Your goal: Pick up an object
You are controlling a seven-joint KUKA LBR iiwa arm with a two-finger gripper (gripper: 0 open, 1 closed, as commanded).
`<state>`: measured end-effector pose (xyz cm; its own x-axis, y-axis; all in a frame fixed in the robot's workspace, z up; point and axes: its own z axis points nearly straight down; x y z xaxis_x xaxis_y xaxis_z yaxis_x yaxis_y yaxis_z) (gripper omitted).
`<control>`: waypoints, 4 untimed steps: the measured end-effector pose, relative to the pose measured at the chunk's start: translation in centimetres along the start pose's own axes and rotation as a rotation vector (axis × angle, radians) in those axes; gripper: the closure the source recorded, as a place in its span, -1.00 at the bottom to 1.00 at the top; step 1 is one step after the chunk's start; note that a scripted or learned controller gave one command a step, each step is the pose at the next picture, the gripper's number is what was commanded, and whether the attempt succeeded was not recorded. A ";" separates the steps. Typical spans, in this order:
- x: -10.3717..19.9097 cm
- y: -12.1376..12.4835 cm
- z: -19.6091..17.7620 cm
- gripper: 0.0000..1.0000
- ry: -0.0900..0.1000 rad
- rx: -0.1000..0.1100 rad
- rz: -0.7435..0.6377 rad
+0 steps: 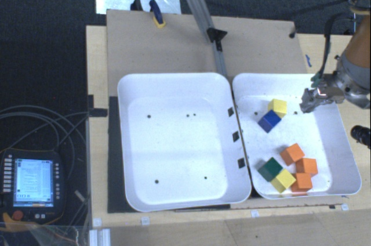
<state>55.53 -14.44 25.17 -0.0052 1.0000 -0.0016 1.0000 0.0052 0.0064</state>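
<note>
To my far left a teach pendant (32,184) lies off the table (174,42), its screen lit; it has no part in this; next comes the left bin (130,94), with nothing of mine in it; then the right bin (342,146), touching it along the middle seam, which carries all the blocks.

In that bin, towards the back, a blue cube (269,121) sits corner to corner with a yellow cube (278,107), the two touching; towards the front there is a tight cluster: a dark green cube (269,169), a second yellow block (283,180) pressed against it, and three orange cubes (303,167) packed beside them.

My hand (313,98) hangs over the back of the right bin, just beside the yellow cube and apart from it; nothing is between my fingers, and whether they stand spread or closed I cannot tell from this slant.

I judge these to be small, light, rigid blocks, likely wood or hard plastic, not fragile; their flat faces look smooth and may slip under a skewed pinch. The nearest yellow cube seems the best choice; I would take it across two opposite free faces, avoiding the side against the blue one; the front cluster leaves little room for fingers.
</note>
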 end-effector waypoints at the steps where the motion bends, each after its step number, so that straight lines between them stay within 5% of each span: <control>1: 6.1 0.0 0.1 1.00 0.004 0.005 -0.006; 4: 20.7 3.0 1.8 1.00 0.004 0.004 -0.005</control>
